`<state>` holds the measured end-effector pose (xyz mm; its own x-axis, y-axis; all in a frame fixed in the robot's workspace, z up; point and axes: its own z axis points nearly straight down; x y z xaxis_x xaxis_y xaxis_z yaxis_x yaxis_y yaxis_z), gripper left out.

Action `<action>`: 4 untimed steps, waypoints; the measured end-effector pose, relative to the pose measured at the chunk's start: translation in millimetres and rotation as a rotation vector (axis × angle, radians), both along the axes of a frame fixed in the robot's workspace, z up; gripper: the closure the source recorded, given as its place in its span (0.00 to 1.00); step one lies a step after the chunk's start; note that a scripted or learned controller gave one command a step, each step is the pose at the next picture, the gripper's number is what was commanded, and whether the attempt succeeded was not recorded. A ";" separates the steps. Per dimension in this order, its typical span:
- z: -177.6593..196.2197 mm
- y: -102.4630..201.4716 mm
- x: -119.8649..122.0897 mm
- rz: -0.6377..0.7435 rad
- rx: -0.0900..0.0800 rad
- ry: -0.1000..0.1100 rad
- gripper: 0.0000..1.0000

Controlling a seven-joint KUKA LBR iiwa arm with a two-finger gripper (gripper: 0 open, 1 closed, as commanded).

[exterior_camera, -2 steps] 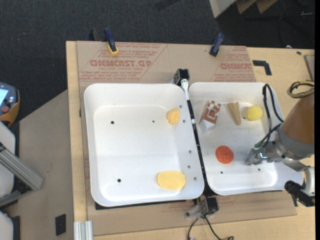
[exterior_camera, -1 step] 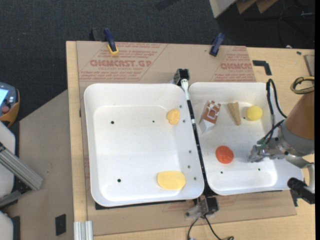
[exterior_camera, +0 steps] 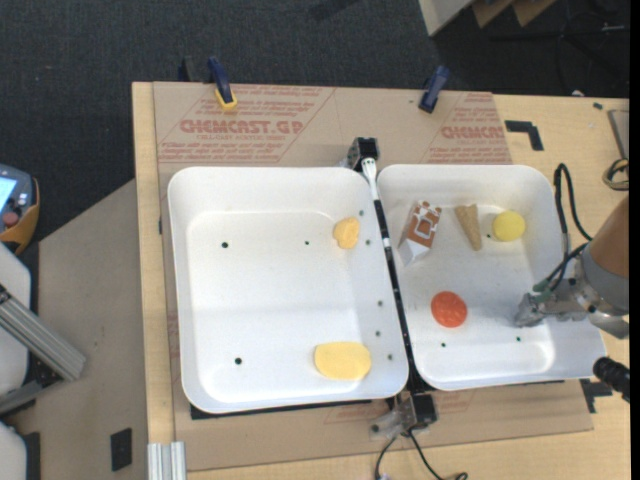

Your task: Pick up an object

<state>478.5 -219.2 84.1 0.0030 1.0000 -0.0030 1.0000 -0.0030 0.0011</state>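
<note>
"CHEMCAST GP" printed in red on the brown board (exterior_camera: 250,123) under the 2 bins; repeat print at right partly covered. Arm cut off at frame edge. Gripper (exterior_camera: 530,311) low in right bin (exterior_camera: 480,368), near its right wall; fingers too small & blurred, can't tell. Red ball (exterior_camera: 449,309) lies apart, to its left. Dark carpet around bench.

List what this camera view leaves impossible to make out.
- Gripper: small and blurred low in the right bin; what it is doing there is unreadable.
- Arm: cut off by the frame's right edge.
- Carton: print too small to read.
- Cone: too small to tell what it is.
</note>
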 end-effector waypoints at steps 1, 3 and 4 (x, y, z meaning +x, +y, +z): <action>0.6 -4.7 7.4 0.003 0.001 -0.001 1.00; 35.9 37.6 -4.9 -0.003 0.007 0.015 1.00; -1.5 2.5 -0.6 -0.001 0.003 0.004 1.00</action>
